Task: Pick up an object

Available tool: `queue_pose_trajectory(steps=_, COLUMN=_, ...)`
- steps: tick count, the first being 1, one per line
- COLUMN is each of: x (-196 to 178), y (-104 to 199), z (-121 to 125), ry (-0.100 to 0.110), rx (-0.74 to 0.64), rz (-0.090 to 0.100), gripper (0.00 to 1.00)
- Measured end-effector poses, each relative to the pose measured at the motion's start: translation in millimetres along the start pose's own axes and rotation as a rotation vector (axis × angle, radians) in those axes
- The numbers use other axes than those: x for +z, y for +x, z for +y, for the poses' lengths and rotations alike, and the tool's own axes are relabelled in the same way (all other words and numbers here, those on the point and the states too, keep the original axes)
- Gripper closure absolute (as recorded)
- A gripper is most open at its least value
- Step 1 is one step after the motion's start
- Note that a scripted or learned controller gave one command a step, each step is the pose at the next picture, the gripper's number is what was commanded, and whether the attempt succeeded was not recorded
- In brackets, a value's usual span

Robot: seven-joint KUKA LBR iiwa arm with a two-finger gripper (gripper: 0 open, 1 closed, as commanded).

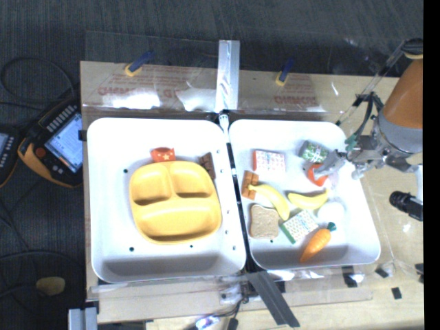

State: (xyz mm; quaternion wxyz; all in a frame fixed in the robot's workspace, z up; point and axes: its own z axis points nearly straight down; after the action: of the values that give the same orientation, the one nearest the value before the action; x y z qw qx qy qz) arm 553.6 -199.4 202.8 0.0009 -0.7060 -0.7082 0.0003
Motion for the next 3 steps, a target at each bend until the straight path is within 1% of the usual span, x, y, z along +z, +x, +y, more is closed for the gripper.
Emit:
queue_pose_trajectory(steps=1, x=112, y=-6, z=47, ry=-0.007, rx=-0.363, rz=-0.003, gripper=0.0)
queue_pose_trajectory(steps=2, x=40, y=-24, z=105, ry=-0.003, rx=-0.668, rz=-0.006, gripper=0.0)
queue_pose_trajectory(steps=3, x=40, y=-24, z=105, ry=-0.003, rx=-0.668, rz=-0.006, gripper=0.0)
